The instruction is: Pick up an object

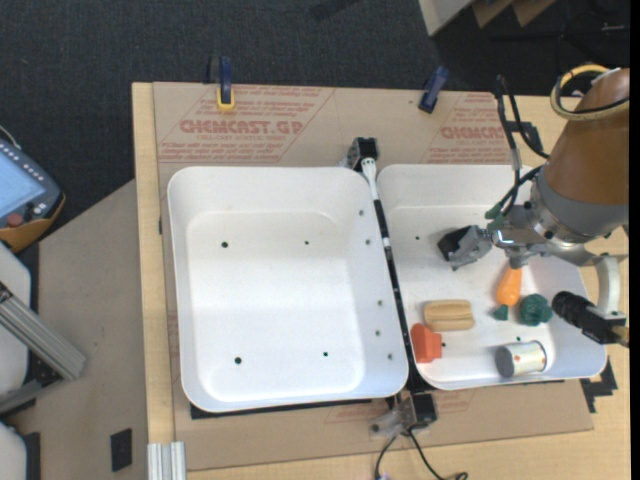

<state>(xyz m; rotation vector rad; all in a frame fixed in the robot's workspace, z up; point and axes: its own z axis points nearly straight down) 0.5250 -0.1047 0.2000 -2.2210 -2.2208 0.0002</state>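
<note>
1. The grey arm with the orange band enters from the right edge and extends over the right shallow white bin.
2. The jaws sit over the middle of the right bin, pointing toward the divider between the two bins.
3. Jaw state: cannot be determined. The dark head appears as a single compact mass, and no gap or gripped item can be distinguished.
4. Whether the jaws touch the bin floor cannot be determined from this angle.
5. Items in the right bin, located relative to the jaws:
   - Tan rectangular block: nearer the camera, almost directly below the jaws in the picture, apart from them.
   - Small red block: just beside the tan block, further toward the front bin wall, next to the divider.
   - Orange carrot-shaped piece: to the arm side of the jaws, near the wrist.
   - Dark green rounded object: just beside the orange piece, on its front side.
   - White and grey cylinder: lying on its side near the front wall, well apart from the jaws.
6. The left shallow white bin lies beyond the divider from the jaws.
7. Both bins rest on a brown cardboard-covered table.
</note>
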